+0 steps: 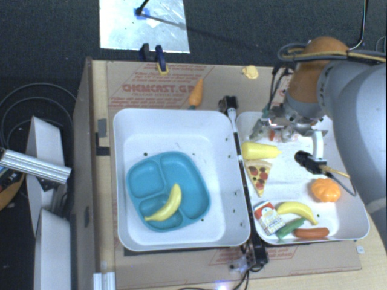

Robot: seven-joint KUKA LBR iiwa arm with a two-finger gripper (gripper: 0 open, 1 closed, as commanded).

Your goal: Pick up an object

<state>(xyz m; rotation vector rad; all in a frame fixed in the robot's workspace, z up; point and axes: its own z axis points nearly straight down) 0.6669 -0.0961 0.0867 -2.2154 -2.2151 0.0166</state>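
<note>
My gripper (277, 130) hangs over the far end of the right bin (357, 222), just above a yellow corn-like piece (260, 151). Nothing shows between its fingers. Further down in that bin lie a pizza slice (260, 176), an orange fruit (326, 189), a small banana (297, 208), a red and white carton (269, 217), a green piece (291, 227) and a red sausage (312, 233). In the left bin (139, 132) a blue divided plate (187, 180) carries a yellow banana (165, 204).
An orange carrot (195, 93) and a small yellow piece (250, 72) lie on the cardboard behind the bins. The grey arm (357, 113) covers the right bin's far right corner. A black divider clamp (230, 106) sits between the bins.
</note>
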